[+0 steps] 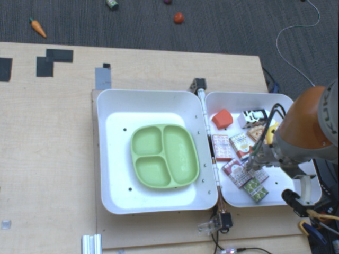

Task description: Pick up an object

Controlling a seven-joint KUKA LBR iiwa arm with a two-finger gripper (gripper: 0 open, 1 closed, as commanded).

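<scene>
The arm (310,128) leans in over the worktop's right edge, its hand (253,162) down among the packets (241,173); I cannot tell its grip.

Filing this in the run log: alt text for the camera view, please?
The grey and orange arm reaches from the right into the right bin, its tool down among small packets beside a red block. The left bin holds a green divided plate. Both bins sit on a light wooden bench.
</scene>
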